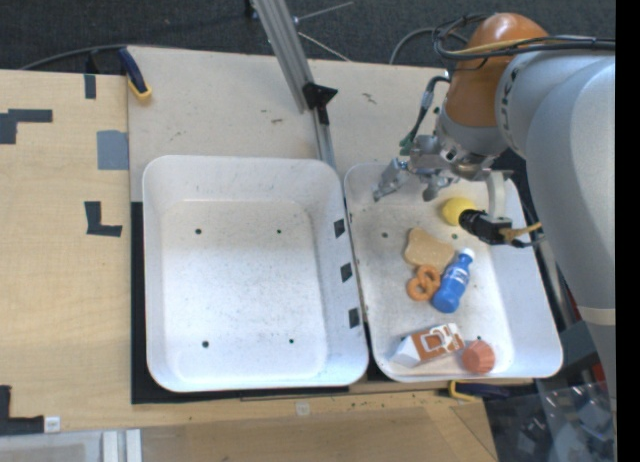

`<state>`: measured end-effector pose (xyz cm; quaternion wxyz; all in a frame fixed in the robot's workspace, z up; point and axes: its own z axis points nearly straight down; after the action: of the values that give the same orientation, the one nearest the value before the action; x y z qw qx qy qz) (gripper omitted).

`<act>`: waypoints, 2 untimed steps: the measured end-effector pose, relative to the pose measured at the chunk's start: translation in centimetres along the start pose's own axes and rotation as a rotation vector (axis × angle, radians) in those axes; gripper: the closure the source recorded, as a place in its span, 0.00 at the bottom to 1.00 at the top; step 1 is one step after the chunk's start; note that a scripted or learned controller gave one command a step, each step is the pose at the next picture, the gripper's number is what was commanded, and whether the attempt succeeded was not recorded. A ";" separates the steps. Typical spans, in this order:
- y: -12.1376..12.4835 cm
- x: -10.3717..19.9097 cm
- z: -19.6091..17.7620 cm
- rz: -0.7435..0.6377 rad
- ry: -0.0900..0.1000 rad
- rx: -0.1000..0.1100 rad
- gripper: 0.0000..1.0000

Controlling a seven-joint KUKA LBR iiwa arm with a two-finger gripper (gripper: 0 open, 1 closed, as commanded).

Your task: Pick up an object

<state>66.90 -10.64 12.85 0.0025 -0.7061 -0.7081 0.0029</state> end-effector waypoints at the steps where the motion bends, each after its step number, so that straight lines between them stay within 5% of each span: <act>1: -0.1 0.1 4.2 0.000 -0.001 -0.003 0.00; 2: 0.0 0.1 3.0 -0.001 -0.001 -0.005 1.00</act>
<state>66.89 -10.51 9.86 0.0002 -0.7057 -0.7085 0.0016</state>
